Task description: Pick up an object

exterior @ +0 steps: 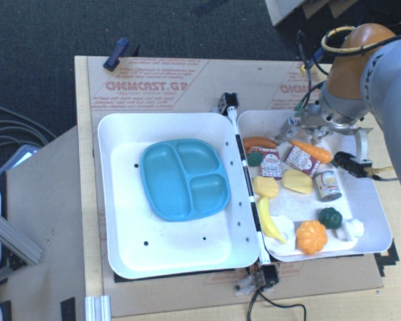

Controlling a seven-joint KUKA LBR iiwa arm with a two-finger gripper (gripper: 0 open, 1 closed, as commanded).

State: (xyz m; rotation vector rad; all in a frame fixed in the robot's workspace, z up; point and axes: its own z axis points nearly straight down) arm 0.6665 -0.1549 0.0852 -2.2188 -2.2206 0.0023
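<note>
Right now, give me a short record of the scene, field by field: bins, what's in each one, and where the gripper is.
left bin: holds a blue divided plate
right bin: toy food in a jumble, with a carrot, a banana, a small can and an orange pumpkin
gripper: over the far end of the right bin, just above the carrot
held object: none seen between the fingers

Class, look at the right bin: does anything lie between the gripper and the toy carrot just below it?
Nothing visible does. The gripper hangs at the right bin's far end, directly above the carrot. The small packet and the can lie beside the carrot, not over it.
</note>
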